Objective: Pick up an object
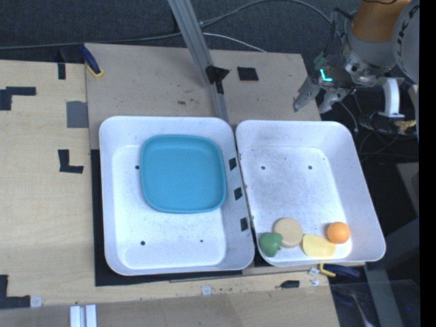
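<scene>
Objects to pick sit in the right bin [354, 182], lower right of the frame: a green piece [270, 243], tan disc [288, 231], yellow piece [317, 246] and orange ball [338, 232]. My end effector [315, 98] hangs at upper right, well apart, fingers apparently spread, gripping nothing. I'd target the ball, the least crowded.

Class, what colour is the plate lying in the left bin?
Blue: the plate shows plainly in the camera view, in the left bin.
</scene>
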{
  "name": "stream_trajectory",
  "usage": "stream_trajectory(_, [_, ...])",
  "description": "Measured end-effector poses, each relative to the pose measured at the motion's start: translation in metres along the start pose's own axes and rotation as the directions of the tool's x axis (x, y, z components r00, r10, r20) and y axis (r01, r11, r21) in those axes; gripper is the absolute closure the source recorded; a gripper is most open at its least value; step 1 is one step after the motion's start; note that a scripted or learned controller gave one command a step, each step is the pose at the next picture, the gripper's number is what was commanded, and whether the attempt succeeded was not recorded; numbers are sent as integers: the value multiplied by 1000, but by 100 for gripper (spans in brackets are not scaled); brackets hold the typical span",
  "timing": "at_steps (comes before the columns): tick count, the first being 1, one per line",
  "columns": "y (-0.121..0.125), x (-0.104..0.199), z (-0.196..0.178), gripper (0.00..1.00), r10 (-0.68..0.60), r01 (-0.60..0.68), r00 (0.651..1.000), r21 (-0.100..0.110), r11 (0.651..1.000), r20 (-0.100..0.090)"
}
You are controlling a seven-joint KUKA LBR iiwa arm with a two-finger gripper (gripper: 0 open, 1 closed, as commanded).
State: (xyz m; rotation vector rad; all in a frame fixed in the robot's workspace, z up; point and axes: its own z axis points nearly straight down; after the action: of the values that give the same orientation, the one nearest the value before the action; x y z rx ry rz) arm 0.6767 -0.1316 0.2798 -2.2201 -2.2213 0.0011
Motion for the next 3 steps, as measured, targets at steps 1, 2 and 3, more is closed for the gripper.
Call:
stream_trajectory(1, [0, 0, 0, 0, 0, 0, 1000, -1, 1000, 0])
stream_trajectory(2, [-10, -2, 52, 0, 0, 0, 1000, 1, 1000, 0])
stream_trajectory(3, [-15, 7, 103, 0, 0, 0, 1000, 3, 1000, 0])
